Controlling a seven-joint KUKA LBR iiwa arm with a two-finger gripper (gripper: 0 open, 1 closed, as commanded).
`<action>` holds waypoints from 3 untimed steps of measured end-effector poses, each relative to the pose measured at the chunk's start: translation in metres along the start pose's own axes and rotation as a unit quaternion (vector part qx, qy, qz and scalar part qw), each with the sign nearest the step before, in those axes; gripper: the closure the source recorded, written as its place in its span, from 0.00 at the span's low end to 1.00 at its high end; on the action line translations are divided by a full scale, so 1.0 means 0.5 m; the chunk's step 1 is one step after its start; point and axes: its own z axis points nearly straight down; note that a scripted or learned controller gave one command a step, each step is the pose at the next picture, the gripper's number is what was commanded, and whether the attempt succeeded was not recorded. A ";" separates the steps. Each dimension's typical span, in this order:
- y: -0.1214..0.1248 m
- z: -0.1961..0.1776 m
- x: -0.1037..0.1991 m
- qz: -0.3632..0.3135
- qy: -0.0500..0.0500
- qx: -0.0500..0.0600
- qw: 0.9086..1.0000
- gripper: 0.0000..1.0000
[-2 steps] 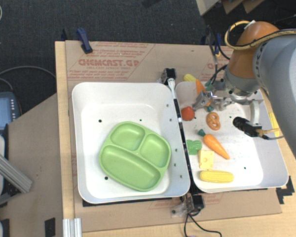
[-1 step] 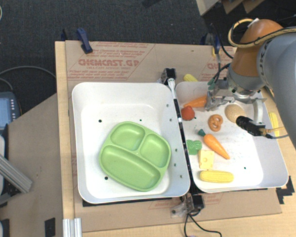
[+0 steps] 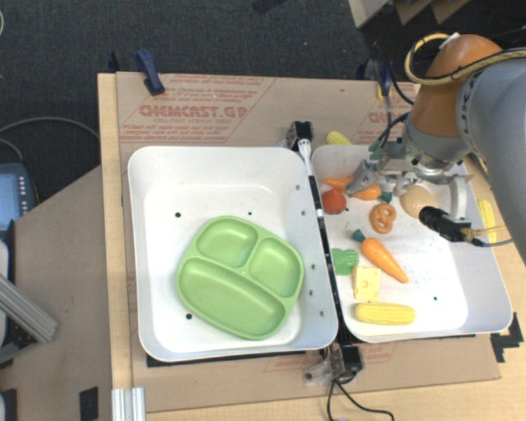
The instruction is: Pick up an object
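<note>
My gripper [image 3: 379, 177] hangs low over the back of the right bin [image 3: 473, 310], above a small orange piece [image 3: 368, 193]. I cannot see whether anything is held. Close around it lie a red tomato [image 3: 333, 202], another orange piece [image 3: 337, 183], a brown pretzel [image 3: 383, 218] and a beige egg-shaped thing [image 3: 415, 202]. Further forward are a carrot [image 3: 385, 260], a green toy [image 3: 344, 259], a cheese block [image 3: 366, 282] and a corn cob [image 3: 384, 314].
The left bin [image 3: 158, 191] holds a green divided plate [image 3: 239, 275]. A yellow banana-like piece [image 3: 338, 139] rests at the right bin's back rim. A yellow piece [image 3: 486, 213] lies by its right wall. The grey arm [image 3: 500, 121] covers the back right.
</note>
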 end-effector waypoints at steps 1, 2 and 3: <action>0.026 0.025 -0.004 -0.001 0.001 0.011 1.000 0.00; 0.025 0.028 -0.026 0.001 0.003 0.010 1.000 0.00; 0.021 0.011 -0.029 0.000 0.000 0.014 1.000 1.00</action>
